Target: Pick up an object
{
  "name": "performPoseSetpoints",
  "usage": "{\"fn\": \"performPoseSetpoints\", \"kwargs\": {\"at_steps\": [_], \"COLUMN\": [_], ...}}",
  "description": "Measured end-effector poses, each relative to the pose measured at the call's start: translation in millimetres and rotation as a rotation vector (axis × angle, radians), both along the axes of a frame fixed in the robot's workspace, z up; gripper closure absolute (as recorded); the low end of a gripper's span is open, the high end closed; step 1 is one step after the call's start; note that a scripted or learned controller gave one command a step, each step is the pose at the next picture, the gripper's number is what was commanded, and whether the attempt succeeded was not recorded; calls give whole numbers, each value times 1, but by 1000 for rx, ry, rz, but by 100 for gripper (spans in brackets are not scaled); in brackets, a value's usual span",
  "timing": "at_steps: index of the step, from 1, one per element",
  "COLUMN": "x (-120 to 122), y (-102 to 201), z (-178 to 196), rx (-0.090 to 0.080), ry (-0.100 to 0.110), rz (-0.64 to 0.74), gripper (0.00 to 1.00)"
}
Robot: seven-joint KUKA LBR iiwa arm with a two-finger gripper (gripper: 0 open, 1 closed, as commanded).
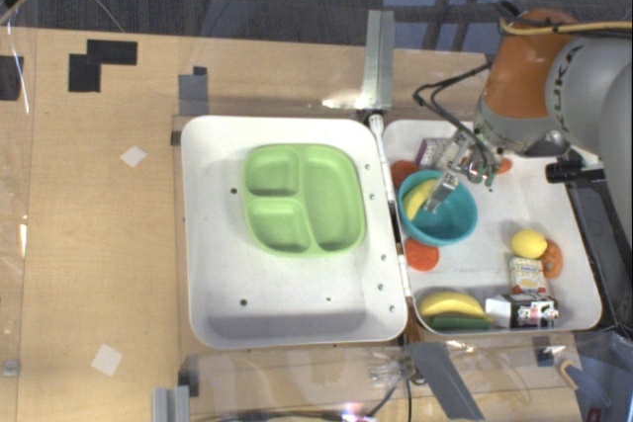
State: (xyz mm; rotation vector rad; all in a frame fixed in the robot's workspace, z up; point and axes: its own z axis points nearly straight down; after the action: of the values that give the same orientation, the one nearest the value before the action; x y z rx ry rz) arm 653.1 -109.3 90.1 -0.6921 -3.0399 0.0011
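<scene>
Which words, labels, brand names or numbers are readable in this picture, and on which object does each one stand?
"KUKA", partly visible, only about "UK" readable: on the grey robot arm beside its orange band.
Printed label, too blurred to read: on the small jar with a yellow lid in the right white bin.
Black-and-white print, too blurred to read: on the small carton lying beside the yellow banana.

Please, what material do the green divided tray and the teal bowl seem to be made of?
Green divided tray: probably molded plastic, matte to slightly satin; even colour, rounded compartment walls. Teal bowl: likely plastic too, smooth with a mild sheen; uniform colour, thin rim. Neither material is certain from the camera view.
</scene>
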Motion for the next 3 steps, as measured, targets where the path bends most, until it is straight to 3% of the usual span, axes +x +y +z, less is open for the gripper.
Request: {"fn": "performPoseSetpoints", "kwargs": {"at_steps": [1,2,3], "x": [-43,0,-50], "y": [19,-29,-6], "z": [4,-1,3], "rx": [-10,5,-8], "ry": [-44,-13,-44], "rz": [-72,314,170], "gripper": [0,0,0]}}
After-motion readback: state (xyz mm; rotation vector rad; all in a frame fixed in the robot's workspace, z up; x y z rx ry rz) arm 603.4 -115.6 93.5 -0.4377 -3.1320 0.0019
